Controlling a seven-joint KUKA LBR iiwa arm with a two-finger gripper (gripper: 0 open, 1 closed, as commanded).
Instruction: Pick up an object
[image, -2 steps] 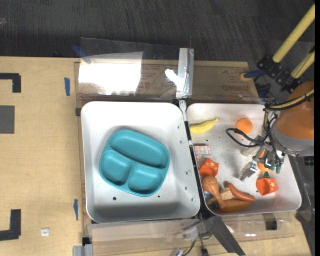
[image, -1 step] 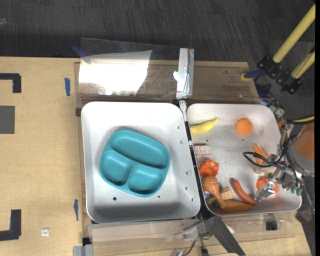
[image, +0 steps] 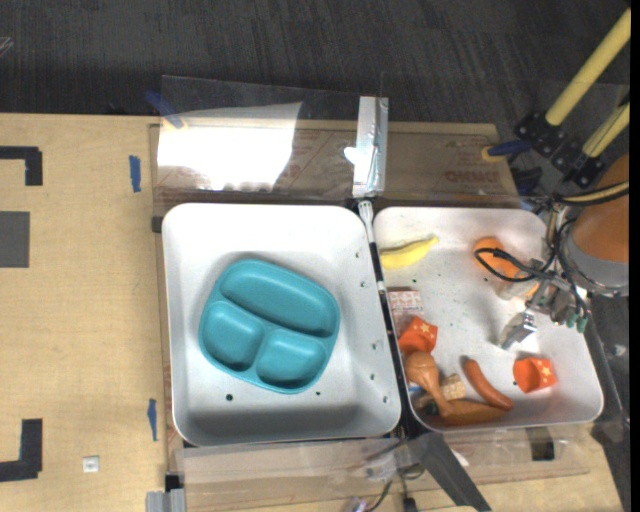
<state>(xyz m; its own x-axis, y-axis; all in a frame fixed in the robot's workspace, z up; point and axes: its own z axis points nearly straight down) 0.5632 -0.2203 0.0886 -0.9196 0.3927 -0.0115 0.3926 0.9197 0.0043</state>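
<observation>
On the wooden surface (image: 80, 330) two white bins sit side by side, and over the right bin (image: 590, 405) the gripper (image: 518, 330) hovers (fingers apparently empty, slightly parted) near a small orange cup (image: 534, 373), so descending remains.

The divided tray (image: 268, 322) lies in the left bin (image: 190, 235). In the right bin (image: 455, 222), just right of the tray's bin, the banana (image: 407, 253) lies behind the sausage (image: 484, 381), which lies left of the cup (image: 535, 373).
</observation>
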